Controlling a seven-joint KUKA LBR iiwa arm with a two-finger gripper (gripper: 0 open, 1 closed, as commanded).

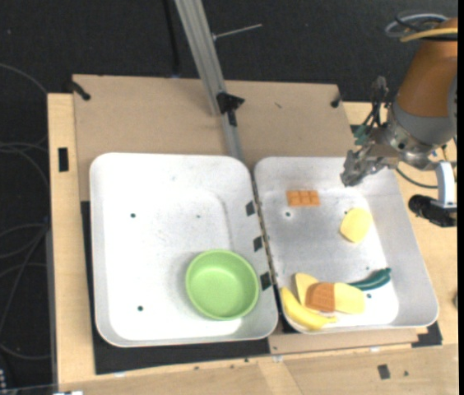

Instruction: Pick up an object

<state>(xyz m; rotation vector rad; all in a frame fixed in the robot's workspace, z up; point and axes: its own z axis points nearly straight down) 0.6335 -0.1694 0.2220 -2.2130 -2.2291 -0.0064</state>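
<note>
A bench seen from above at a slant, with two shallow white bins side by side on a tan board. The left bin [133,188] holds a green bowl [222,283], upright, near its front right corner. The right bin [380,220] holds several small things. A small orange waffle-like block [303,197] lies flat toward the back, left of centre. A pale yellow lump [355,225] sits to its right, near the middle of the bin and apart from the block. At the front edge is a cluster that touches or overlaps: a banana [302,313] curving along the front left corner, a brown and orange piece [321,297] resting on it, and a yellow wedge [350,300] just to the right. A dark green, thin curved thing [373,281] lies at the right end of that cluster. The grey arm with its orange band [426,76] reaches in from the right. Its gripper [354,171] is over the back right part of the right bin, pointing down and to the left, well apart from the cluster and behind the yellow lump. Nothing can be seen between its tips; how far it is open cannot be told, as the tips are small and dark. A metal pole [203,52] slants down from the top to the gap between the bins.
</note>
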